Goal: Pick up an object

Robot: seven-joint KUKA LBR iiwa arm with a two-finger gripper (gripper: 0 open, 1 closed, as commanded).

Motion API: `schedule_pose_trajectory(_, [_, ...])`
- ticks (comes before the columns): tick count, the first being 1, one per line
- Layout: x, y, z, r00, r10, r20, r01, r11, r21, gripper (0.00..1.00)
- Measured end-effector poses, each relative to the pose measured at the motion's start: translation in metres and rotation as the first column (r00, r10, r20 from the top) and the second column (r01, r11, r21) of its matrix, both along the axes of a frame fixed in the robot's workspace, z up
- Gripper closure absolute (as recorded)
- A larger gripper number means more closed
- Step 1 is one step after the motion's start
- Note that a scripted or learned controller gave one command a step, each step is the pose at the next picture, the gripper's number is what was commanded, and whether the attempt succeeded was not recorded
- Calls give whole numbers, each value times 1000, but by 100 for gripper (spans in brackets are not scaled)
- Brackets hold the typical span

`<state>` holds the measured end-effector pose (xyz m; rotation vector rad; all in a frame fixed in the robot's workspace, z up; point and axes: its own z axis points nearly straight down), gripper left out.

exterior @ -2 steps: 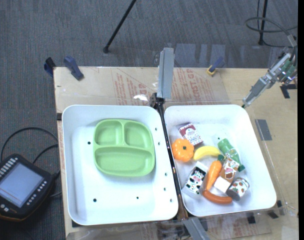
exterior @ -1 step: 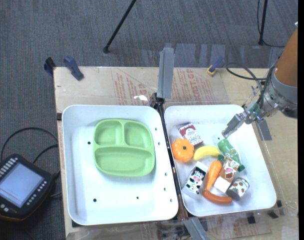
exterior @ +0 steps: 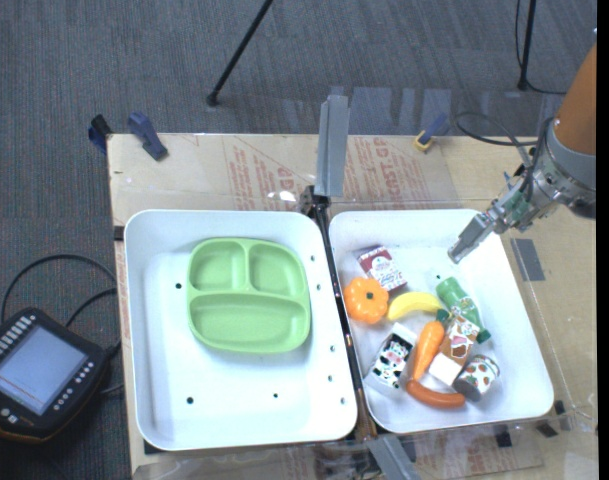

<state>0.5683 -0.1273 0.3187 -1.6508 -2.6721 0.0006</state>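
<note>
Grey two-finger gripper [exterior: 468, 244] above the right shallow white bin's [exterior: 529, 313] upper right corner; finger state cannot be told. Toy foods, including an orange plastic pumpkin [exterior: 366, 300] and yellow banana [exterior: 414, 304], lie below-left, apart from it.

The desk [exterior: 214, 173] has a bare tan top with faint red printing. Two shallow white bins sit on it side by side, edges touching: the left bin [exterior: 159, 368] and the right bin [exterior: 519, 368]. Blue clamps [exterior: 146, 134] grip its far left edge.
</note>
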Motion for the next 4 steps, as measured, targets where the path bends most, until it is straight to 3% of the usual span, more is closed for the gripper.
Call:
schedule_pose_trajectory(1, [23, -36, -115, 993, -115, -3, 115, 993, 1, 0])
schedule_pose_trajectory(2, [7, -63, -228, 992, -127, -3, 127, 992, 1, 0])
schedule_pose_trajectory(3, [8, -65, -216, 991, -132, 1, 132, 991, 1, 100])
schedule_pose_trajectory(4, [50, 45, -90, 966, -257, -1, 257, 966, 0, 100])
